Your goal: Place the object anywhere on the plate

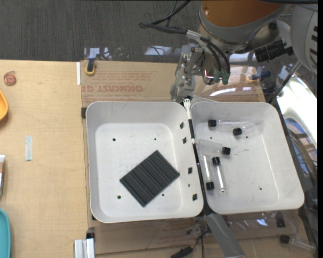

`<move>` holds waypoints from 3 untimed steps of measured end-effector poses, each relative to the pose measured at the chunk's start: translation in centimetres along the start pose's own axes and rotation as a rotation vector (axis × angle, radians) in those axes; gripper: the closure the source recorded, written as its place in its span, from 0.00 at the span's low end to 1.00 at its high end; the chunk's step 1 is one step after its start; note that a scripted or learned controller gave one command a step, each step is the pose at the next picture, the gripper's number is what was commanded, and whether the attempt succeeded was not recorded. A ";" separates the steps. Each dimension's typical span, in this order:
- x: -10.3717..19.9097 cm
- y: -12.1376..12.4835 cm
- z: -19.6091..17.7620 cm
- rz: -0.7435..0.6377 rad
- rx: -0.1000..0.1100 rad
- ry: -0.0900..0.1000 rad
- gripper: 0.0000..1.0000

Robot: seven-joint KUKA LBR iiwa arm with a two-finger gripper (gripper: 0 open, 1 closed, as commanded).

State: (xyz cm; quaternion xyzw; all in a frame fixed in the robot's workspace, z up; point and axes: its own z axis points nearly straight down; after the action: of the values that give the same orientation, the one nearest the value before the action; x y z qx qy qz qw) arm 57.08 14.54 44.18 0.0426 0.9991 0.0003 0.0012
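In the left bin (96, 166), a dark ribbed plate (150, 178) lies flat on the white floor, turned at a diagonal and sitting a little toward the near wall. The right bin (282, 151) touches the left one along their shared inner edge, where small black clips show along the seam. In that right bin lie several clear tubes with black caps: one tube (225, 124) lies crosswise near the far wall with a cap at each end, another capped tube (213, 147) lies slanted near the middle, and a further tube (219, 174) lies lengthwise close to the inner wall, beside a thinner one. All of these are well apart from the plate and none rests on it.

Above the far rim, about over the seam between the bins, hangs the hand (185, 90), grey and metallic, with cables looping beside it; whether it is released or clenched cannot be told, and nothing can be made out in it. Behind it rises the arm's orange band (237, 12). The table (45, 126) to the left is pale wood, and a cardboard sheet (131, 83) lies under the bins.
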 end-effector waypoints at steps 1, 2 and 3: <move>-5.2 6.5 8.9 -0.177 0.000 0.001 1.00; -1.9 6.9 0.0 -0.420 -0.002 -0.001 1.00; -1.6 8.5 0.0 -0.850 -0.002 -0.002 1.00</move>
State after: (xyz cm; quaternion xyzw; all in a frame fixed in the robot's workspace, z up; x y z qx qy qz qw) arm 59.42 22.85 44.19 -0.3733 0.9277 0.0009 0.0021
